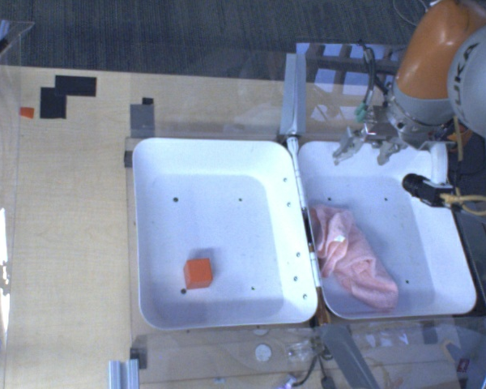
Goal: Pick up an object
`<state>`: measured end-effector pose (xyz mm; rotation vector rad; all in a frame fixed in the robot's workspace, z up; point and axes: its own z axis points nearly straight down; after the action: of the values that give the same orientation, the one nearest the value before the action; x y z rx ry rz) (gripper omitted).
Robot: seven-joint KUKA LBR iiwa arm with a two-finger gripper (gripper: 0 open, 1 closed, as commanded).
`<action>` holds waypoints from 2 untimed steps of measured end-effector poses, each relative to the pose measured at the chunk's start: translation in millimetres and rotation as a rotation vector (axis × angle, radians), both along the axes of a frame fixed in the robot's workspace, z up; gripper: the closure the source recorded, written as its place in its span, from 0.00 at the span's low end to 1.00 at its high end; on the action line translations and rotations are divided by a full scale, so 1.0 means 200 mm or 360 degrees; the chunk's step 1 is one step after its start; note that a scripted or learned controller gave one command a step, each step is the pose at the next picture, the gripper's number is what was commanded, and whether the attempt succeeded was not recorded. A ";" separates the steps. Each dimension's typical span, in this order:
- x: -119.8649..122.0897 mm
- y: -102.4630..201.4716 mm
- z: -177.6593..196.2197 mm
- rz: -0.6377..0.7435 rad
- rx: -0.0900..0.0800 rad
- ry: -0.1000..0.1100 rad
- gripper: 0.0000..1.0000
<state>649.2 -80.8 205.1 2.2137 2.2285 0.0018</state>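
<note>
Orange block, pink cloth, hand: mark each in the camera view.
orange block (198,273), camera view, middle of its top face
pink cloth (352,258), camera view, centre of the crumpled heap
hand (364,152), camera view, midway between its two fingertips

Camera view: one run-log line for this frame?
gripper: open, nothing held, over far edge of right bin | pink cloth: right bin, near left wall | orange block: left bin | pick: not yet done

Grey arm (478,63), orange band, metal two-finger tool (364,148).
</note>
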 end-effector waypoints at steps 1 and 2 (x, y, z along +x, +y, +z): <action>-0.27 -0.12 -0.29 -0.0060 0.0000 -0.0002 0.00; -0.26 -0.04 -0.58 0.0219 -0.0002 -0.0019 0.00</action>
<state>596.3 -88.2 90.0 2.0488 2.3685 0.0133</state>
